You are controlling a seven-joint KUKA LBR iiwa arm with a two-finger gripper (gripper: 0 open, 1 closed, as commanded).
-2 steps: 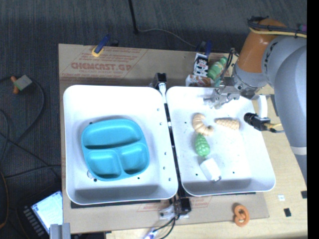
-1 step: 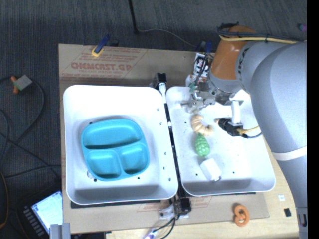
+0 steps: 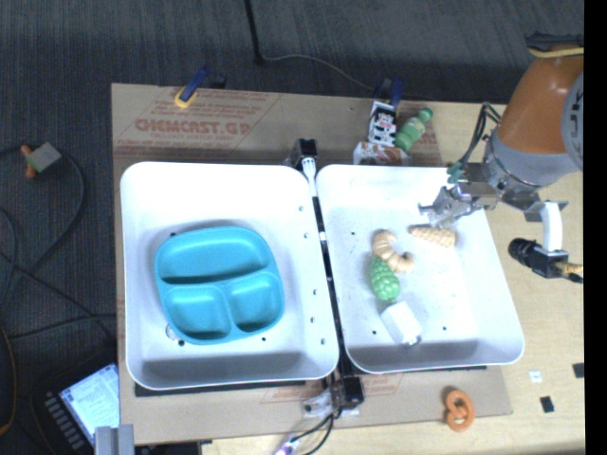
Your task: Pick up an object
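We see the gripper (image 3: 442, 207) as bare, dull metal. Just below its jaws lies a ridged, matt cream cone (image 3: 433, 236), and further below a knobbly green toy (image 3: 384, 280) and a smooth white block (image 3: 401, 322). The right bin (image 3: 474, 344) under the jaws is glossy white plastic, as is the left bin (image 3: 142, 254) well to the jaws' left, which holds a smooth blue plastic tray (image 3: 220, 284) with a soft sheen. Both rest on a matt brown cardboard sheet (image 3: 228, 126) over rough grey carpet (image 3: 104, 27).
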